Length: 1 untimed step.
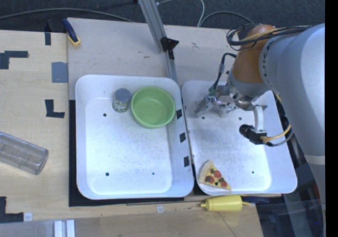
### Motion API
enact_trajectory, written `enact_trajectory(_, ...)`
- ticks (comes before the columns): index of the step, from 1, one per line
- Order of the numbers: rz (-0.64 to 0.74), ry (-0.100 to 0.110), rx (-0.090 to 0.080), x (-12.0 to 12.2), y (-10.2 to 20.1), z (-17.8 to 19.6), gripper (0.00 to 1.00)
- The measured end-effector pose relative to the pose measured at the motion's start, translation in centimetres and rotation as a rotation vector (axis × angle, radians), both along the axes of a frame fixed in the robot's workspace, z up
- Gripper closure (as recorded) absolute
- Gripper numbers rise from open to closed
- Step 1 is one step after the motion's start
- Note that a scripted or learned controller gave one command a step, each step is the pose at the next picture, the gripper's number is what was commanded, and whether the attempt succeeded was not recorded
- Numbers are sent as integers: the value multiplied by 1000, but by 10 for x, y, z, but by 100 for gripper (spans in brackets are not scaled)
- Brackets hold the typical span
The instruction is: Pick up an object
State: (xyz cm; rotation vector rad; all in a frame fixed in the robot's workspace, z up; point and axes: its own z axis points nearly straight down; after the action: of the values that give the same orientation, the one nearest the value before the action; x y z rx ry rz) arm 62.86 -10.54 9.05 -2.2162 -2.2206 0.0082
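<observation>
We are looking down on the counter (116, 51) with two white bins side by side. The arm (285, 72) is reaching in from the right, and its pincer (203, 108) is hanging low over the upper left part of the right bin (264, 178), close to the wall it shares with the left bin (90, 178). Its two fingers are standing apart, open, and we are seeing nothing between them.

The only loose thing lying in the right bin is a pizza slice (213, 176), a toy wedge with red spots, resting in the lower left corner of that bin. It is lying well apart from the pincer, toward the near edge of the view and a little to the right of the fingertips, with bare bin floor between the two.

In the left bin, a green bowl (153, 106) is sitting upright near the upper right corner, and a small can (121, 100) is standing just beside it on its left; we cannot tell whether they are touching. Both are lying across the bin wall from the pincer.

A yellow bottle (222, 204) is lying on its side on the counter, just outside the near rim of the right bin, below the pizza slice. A clear container (21, 152) is lying at the far left of the counter.
</observation>
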Motion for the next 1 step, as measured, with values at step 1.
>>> enact_trajectory(1,2,-3,1,1,1,13,100)
